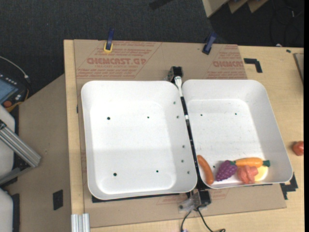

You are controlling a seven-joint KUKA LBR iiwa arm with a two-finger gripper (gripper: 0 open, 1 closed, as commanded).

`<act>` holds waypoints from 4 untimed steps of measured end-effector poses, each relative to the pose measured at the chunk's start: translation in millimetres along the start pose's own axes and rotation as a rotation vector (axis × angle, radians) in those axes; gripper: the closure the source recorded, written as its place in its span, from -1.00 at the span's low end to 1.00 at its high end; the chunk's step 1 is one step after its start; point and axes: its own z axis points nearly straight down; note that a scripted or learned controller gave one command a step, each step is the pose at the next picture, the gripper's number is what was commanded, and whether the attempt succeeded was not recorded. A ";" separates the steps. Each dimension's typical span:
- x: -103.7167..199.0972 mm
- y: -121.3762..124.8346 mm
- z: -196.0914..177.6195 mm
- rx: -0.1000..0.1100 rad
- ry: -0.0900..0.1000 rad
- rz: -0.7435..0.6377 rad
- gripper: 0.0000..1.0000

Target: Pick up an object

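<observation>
Cardboard-topped bench [145, 57], toy foods [234, 169] along right bin's [231, 105] near edge; state of jaws untellable.

Both bins, the left bin [130, 139] and the right bin [231, 124], are plain white with a few small dark dots on their floors. The tabletop [159, 57] is tan cardboard printed with faded red lettering. In the right bin lie an orange-brown sausage [205, 169], purple grapes [225, 170], an orange carrot [250, 162] with a green tip, a red piece [245, 174] and a pale yellow piece [261, 174]. Two clamps [109, 41] are blue, one with yellow.
</observation>
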 end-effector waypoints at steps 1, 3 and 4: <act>-0.1 0.1 11.0 -0.001 0.000 0.000 1.00; -0.1 0.2 22.0 -0.001 0.000 0.000 1.00; 2.3 -0.1 38.7 0.000 0.000 0.001 1.00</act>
